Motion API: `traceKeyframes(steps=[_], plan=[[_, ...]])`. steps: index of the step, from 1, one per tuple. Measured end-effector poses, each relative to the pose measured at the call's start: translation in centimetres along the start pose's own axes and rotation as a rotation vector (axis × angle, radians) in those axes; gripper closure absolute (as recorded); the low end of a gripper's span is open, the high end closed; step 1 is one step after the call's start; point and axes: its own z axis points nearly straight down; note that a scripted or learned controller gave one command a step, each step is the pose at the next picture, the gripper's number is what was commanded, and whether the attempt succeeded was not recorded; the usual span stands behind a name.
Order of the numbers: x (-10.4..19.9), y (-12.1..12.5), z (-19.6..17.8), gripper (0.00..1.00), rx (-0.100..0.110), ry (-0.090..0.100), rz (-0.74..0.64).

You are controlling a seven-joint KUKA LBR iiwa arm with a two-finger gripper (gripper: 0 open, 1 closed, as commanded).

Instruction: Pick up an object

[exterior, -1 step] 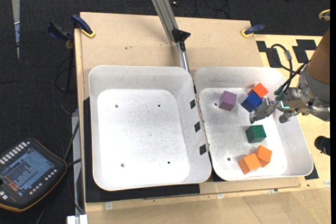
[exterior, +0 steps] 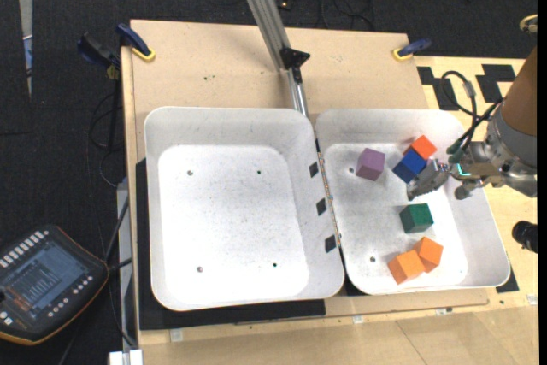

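Observation:
The right bin (exterior: 479,209) holds several cubes. A purple cube (exterior: 370,163) lies at its upper left. A blue cube (exterior: 409,167) touches a red-orange cube (exterior: 423,148) near the middle top. A green cube (exterior: 416,218) sits lower, and two orange cubes (exterior: 406,267) (exterior: 430,252) lie together near the front. My gripper (exterior: 426,184) reaches in from the right, its tip just below the blue cube and above the green one. I see nothing clearly held in it.
The left bin (exterior: 162,184) stands beside the right one, with a black-clipped seam (exterior: 325,205) between them. A metal pole (exterior: 265,4) slants in from the top to the bins' junction. A teach pendant (exterior: 43,278) lies off the bench at lower left.

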Motion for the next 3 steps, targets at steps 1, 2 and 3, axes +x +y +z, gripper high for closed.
traceKeyframes(steps=[1, 2, 3], plan=[[0.5, 0.1, 6.3, 0.0, 0.007, 0.002, 0.001], [-0.1, 0.2, 12.4, 0.0, 0.007, 0.002, 0.002], [-0.3, 0.7, 15.1, 0.0, -0.018, -0.007, 0.0]])
